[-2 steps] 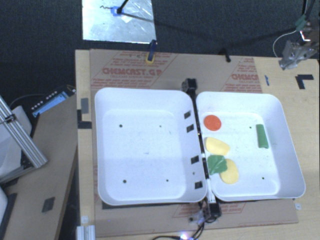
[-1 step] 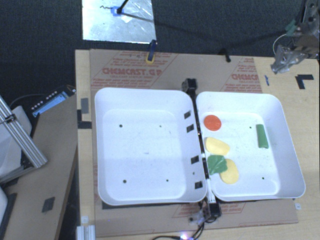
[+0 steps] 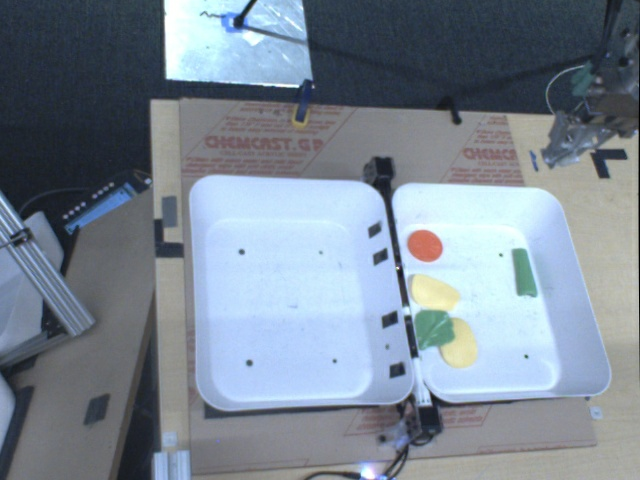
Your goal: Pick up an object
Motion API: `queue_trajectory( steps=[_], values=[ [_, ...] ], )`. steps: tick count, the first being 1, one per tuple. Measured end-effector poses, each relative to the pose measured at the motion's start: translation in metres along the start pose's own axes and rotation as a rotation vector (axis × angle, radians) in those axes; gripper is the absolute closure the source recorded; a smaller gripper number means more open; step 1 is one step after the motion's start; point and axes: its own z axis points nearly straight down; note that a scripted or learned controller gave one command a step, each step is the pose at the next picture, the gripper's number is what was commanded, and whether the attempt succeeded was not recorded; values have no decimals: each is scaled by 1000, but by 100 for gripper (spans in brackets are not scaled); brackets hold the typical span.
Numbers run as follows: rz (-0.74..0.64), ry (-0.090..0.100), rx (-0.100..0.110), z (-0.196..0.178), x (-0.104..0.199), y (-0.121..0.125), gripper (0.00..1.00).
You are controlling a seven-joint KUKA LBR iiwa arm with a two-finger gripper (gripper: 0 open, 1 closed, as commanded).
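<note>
We see the right white plastic bin [image 3: 560, 368] holding a round orange disc [image 3: 426, 246], yellow pieces [image 3: 435, 292], and a green bar [image 3: 523, 272] at frame right.

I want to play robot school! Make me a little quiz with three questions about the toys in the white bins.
1. True or false: the orange disc lies in the right bin.
2. Which toy lies nearest that bin's right wall? A) the green bar B) the upper yellow piece C) the green leaf-shaped piece
3. Fill in: the gripper hangs above the bench's far ____ corner.

Key
1. True. All five toys, including the lower yellow piece, lie there; the left bin holds none.
2. A
3. right; it is outside both bins and holds no toy.
</note>
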Motion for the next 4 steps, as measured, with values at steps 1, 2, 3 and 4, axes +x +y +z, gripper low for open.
queue_trajectory(
  steps=[1,2,3,4],
  values=[
    [0,-2,-14,-110,5,-16,100],
    [0,0,-1,-103,16,-63,100],
    [1,0,-1,-97,23,-92,100],
    [1,-1,-2,-103,22,-92,100]
  ],
)
